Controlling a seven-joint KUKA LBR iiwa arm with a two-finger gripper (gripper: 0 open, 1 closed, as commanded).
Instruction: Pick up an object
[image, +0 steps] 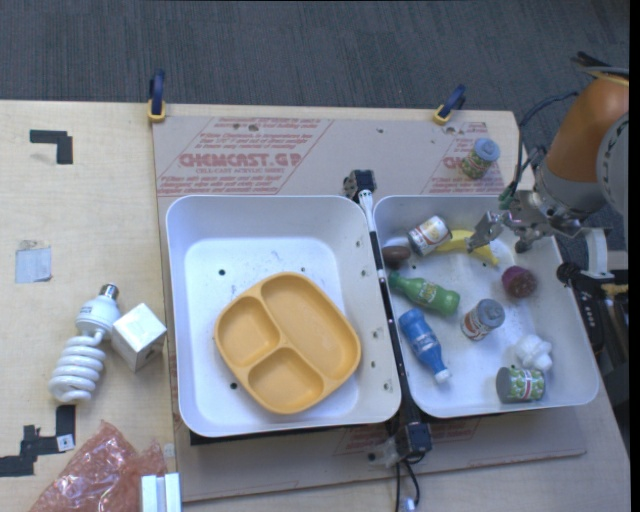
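Note:
The right bin (575, 330) holds several small items: a yellow banana (462, 242), a tin can (430, 233), a green bottle (426, 293), a blue bottle (421, 343), a second small can (484, 319), a dark red ball (518, 281), a white lump (533, 350) and a green can (520, 383). My gripper (503, 234) hangs over the bin's far right part, just right of the banana and above the dark red ball. Its fingers (486, 231) look spread, and nothing sits between them.
The left bin (190, 250) carries a yellow divided plate (288, 343). A small jar (481, 158) stands on the board behind the right bin. Left of the bins lie a spiral light bulb (82, 348), a white cube (138, 335) and a red mesh bag (100, 468).

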